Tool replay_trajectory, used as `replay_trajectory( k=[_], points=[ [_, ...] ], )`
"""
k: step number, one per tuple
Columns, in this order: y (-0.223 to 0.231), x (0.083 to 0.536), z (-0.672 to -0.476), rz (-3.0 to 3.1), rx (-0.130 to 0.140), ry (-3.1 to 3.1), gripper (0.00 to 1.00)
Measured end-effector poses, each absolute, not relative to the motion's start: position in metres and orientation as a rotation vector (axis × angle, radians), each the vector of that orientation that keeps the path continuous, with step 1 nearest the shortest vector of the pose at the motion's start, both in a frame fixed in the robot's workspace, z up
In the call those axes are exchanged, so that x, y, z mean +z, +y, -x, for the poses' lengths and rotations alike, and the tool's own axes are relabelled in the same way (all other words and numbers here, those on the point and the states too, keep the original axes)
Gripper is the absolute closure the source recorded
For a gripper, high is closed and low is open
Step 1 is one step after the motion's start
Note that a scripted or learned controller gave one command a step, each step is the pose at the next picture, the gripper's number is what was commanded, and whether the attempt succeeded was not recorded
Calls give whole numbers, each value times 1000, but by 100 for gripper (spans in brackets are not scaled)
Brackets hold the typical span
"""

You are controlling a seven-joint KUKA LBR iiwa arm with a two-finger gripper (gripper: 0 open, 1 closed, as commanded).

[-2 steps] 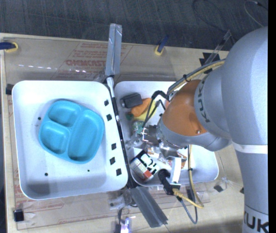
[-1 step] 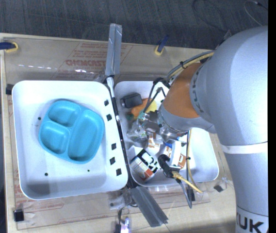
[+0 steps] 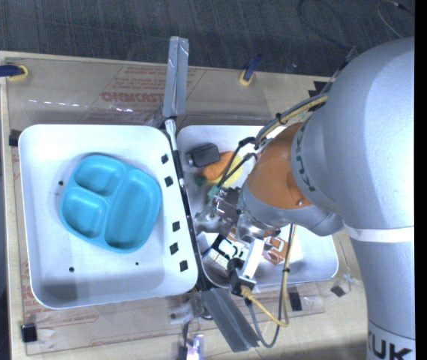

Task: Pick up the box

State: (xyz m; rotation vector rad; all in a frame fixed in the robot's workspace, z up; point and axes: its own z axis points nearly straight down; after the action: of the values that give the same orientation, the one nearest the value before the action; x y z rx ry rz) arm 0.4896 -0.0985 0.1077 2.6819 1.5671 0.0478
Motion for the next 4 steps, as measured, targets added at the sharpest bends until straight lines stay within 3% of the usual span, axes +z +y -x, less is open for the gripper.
replay_trajectory(
  k=[1, 2, 3, 4],
  points=[
    [-42, 190, -507, -2907, -7, 1203, 0],
    [-40, 198, -508, -2906, -19, 1221, 100],
    [-94, 268, -477, -2936, -6, 1130, 100],
    [-114, 120, -484, -2961, 32, 1016, 100]
  ],
)
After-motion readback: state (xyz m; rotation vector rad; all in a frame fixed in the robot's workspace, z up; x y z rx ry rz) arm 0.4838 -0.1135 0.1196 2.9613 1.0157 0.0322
